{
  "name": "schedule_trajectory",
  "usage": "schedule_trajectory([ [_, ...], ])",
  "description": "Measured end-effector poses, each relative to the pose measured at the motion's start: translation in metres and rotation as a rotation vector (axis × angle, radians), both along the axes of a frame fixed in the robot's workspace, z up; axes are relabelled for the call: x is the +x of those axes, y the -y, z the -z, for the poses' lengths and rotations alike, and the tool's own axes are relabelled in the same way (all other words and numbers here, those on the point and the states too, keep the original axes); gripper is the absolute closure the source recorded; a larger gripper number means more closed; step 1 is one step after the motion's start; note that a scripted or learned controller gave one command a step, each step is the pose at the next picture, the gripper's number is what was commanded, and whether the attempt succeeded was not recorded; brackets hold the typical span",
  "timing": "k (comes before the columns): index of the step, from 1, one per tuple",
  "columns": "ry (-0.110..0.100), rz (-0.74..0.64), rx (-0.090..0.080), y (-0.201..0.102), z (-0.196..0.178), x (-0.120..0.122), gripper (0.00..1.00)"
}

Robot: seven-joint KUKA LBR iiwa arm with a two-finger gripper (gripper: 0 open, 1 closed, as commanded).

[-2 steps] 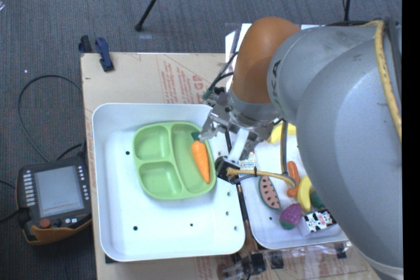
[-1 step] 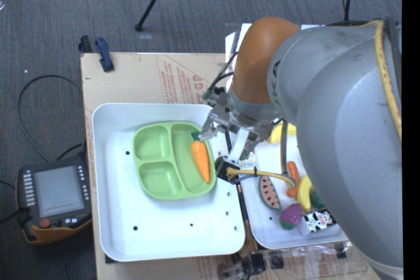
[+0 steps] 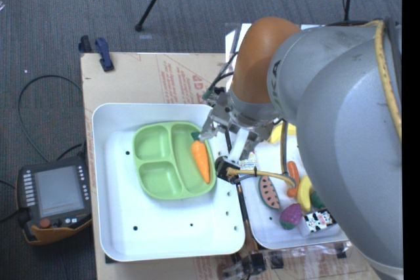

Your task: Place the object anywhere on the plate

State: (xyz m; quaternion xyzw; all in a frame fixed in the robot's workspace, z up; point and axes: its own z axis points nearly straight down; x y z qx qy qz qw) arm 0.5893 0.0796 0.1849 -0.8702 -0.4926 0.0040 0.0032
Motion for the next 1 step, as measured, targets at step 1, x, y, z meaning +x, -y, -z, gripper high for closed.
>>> schedule_trajectory([
  [1,0.000,0.000,0.000,0.0000,0.0000,0.0000,0.00],
])
